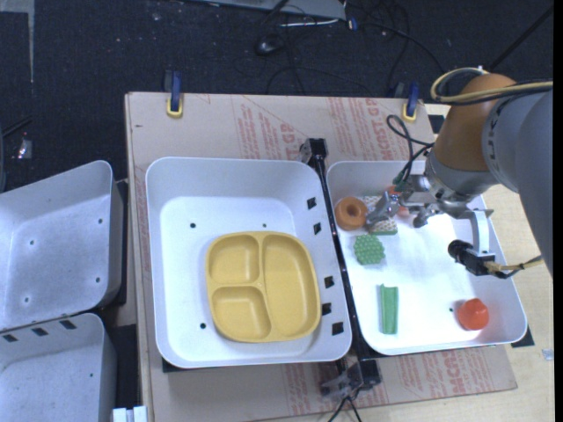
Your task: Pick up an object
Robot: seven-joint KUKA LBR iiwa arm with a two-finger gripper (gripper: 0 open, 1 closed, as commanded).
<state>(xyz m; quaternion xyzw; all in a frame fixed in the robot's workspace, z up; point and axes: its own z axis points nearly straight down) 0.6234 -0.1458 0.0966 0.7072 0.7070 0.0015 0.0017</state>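
The end effector [384, 209] hangs low in the right bin [422, 337], just beside a ring-shaped brown doughnut [352, 213]; I cannot tell its state. A flat green bar [388, 309] lies lengthwise front-to-back.

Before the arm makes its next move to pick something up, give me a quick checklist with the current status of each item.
1. Pincer over the right bin, near its far left corner: ok.
2. Nearest target, the orange doughnut-shaped ring, lies just left of the pincer: ok.
3. Object held between the fingers: cannot tell.
4. Other targets lie apart with room around them, namely the green bumpy piece, green stick and red-orange round piece: ok.
5. Yellow divided plate sits in the left bin, away from the arm: ok.
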